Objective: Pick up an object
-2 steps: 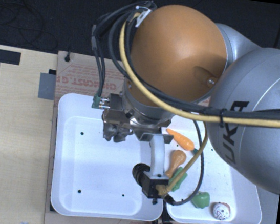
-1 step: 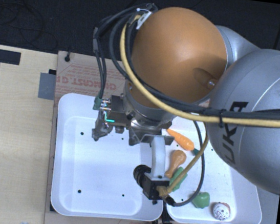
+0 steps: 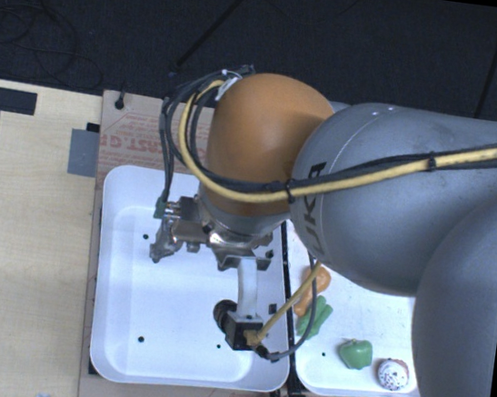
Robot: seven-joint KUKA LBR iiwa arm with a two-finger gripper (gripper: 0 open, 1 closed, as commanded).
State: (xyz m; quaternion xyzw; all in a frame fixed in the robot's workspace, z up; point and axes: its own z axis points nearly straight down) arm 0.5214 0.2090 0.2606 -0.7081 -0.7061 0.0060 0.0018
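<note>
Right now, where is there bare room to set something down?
Left bin: bare floor along its left wall and front rim. Right bin: crowded near the front, with a green fruit, a speckled ball and a green stalk.

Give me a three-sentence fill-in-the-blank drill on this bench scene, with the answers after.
1. The gripper hangs over one white bin, the one on the view's ____ side.
2. The green object lies in the other bin, on the view's ____ side.
3. The arm's band above the wrist is coloured ____.
Missing words: left; right; orange.
</note>
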